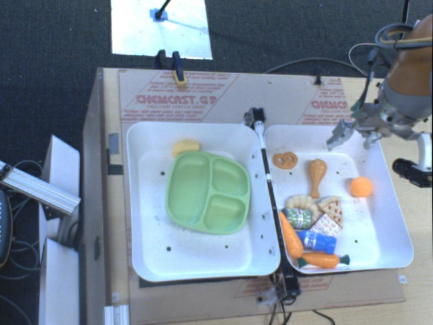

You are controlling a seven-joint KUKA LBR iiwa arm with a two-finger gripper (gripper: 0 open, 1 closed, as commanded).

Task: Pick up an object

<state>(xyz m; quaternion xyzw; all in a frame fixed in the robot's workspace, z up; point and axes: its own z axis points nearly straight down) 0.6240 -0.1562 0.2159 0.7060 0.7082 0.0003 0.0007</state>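
Grey arm (406,93), orange band, pale claw (355,135)

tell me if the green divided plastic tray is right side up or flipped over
Right side up. The green divided plastic tray lies flat in the left white bin with its three compartments facing up, nothing in them.

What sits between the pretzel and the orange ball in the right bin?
In the camera view, the drumstick stands between the pretzel and the orange ball, touching neither; bare bin floor on both sides.

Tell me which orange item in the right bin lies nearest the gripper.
The orange ball, alone near the right wall, below the gripper. The two carrots lie at the bin's front, much farther off.
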